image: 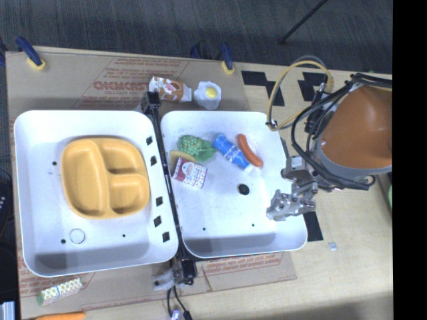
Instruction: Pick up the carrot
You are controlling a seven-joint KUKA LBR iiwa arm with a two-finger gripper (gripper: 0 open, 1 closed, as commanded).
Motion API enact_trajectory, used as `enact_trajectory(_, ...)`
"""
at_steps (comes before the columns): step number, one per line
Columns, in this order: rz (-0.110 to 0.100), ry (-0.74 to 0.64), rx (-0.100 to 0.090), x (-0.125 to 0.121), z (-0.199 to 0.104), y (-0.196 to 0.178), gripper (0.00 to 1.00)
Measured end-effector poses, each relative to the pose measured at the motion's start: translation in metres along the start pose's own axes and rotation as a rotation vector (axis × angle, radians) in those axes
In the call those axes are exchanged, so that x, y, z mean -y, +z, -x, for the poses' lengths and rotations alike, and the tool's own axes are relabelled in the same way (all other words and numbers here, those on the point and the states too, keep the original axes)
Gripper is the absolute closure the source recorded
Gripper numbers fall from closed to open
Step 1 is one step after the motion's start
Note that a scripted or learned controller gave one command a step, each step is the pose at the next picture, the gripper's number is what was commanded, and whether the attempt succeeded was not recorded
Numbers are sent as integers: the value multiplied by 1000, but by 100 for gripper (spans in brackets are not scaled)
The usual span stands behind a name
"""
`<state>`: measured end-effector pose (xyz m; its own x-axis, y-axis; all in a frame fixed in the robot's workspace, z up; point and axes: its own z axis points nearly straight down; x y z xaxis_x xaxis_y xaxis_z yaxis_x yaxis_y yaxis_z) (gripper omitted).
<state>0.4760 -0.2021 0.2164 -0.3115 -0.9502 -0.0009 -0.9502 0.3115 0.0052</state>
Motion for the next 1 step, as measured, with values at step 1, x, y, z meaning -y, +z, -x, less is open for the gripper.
enact_trajectory(1,-6,-268,-2,3,-8,-102,100)
